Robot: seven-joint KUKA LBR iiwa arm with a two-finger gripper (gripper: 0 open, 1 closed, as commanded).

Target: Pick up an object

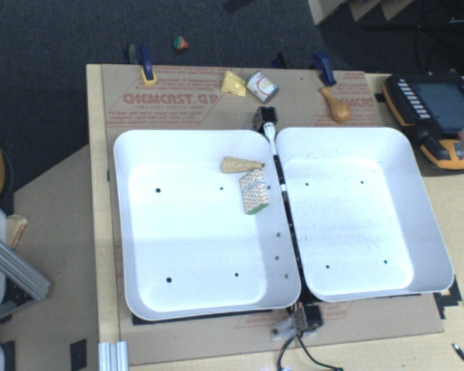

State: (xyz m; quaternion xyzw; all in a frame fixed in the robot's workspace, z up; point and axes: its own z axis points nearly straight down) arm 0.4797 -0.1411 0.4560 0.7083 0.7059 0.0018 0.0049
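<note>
patterned packet (253,191) touches tan piece (241,165) near left bin (139,230) divider; likely double-grab or wall clip; gripper state: cannot tell.

This looks like a robot lab or a test room, not a home. Two white bins (193,230) sit side by side on a brown board (216,99) with red letters printed on it. Blue clamps (147,64) hold the board at its far edge. A control pad with a screen and an orange edge (433,114) rests on the bench to the right. Wires and a small plug (305,323) hang at the near edge. The floor is dark carpet (77,14). A metal rail (15,269) shows at the left.
</note>
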